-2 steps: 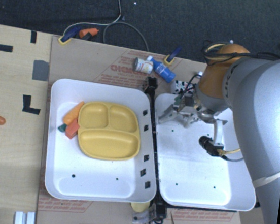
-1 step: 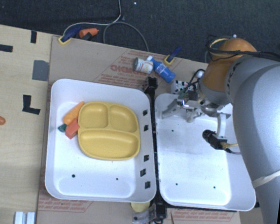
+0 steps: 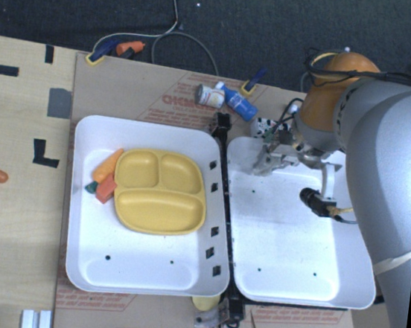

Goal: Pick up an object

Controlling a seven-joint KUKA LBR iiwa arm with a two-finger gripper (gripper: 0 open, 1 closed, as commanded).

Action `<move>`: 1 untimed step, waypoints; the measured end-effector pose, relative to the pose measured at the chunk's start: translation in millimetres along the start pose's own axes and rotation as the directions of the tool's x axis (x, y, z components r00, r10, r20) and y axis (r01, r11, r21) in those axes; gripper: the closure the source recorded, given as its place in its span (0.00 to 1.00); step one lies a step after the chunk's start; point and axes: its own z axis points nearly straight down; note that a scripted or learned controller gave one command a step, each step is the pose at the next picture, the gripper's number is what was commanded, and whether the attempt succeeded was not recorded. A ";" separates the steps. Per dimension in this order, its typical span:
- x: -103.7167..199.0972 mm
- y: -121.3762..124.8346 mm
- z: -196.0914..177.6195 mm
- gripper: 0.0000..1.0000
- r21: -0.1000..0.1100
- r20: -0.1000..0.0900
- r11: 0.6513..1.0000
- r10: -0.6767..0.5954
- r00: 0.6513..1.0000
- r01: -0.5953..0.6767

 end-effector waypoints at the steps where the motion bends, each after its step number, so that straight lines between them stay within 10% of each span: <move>1: 90.1 -30.2 -95.3 1.00 -0.003 -0.008 1.000 -0.006 1.000 0.006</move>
